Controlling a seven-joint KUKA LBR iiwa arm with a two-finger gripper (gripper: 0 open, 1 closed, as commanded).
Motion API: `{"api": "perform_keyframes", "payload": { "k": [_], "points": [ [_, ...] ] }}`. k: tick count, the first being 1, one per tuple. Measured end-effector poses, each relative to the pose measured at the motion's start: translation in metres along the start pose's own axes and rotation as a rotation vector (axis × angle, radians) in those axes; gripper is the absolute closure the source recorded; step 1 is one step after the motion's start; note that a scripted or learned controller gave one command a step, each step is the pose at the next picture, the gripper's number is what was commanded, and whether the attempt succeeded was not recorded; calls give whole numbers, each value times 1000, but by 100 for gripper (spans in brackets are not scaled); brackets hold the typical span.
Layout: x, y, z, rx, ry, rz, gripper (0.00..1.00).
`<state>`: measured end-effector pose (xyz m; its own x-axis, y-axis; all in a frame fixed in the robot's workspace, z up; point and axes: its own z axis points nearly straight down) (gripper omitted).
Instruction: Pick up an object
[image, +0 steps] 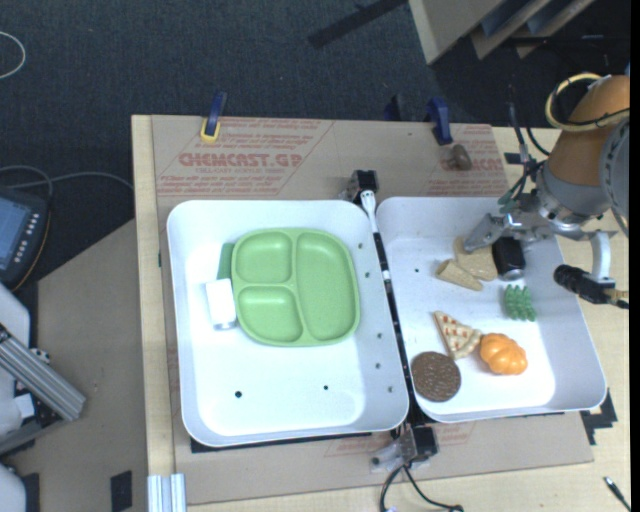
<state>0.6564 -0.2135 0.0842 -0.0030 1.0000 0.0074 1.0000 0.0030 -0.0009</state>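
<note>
From where I stand, the brown board-covered surface (300, 160) takes up most of the scene, with the two shallow white bins sitting side by side on it, edges touching. The left bin (290, 400) and the right bin (560, 370) look about the same size.

The grey arm (585, 150) reaches in from the right and comes down over the far part of the right bin. Its jaws are low over the bin floor there, and I cannot tell whether they are apart or together. Nothing can be seen between them.

A green divided plate (296, 286) lies flat in the middle of the left bin. A small white block (220, 303) sits against its left edge.

The loose things for picking lie in the right bin. A brown round biscuit (436, 375) is at the near left corner. An orange pumpkin (502, 354) sits just to its right, and a pizza slice (456, 333) lies between the two. A tan wedge (460, 274) lies just beside the jaws, on their left. A small green piece (517, 301) sits a little nearer than the jaws, above the pumpkin.
</note>
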Motion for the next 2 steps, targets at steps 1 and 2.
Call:
{"api": "perform_keyframes", "payload": {
  "k": [1, 2],
  "points": [
    [-3, 2, -16, -11, -11, -1, 100],
    [0, 0, -61, -7, -10, 2, 100]
  ]
}}
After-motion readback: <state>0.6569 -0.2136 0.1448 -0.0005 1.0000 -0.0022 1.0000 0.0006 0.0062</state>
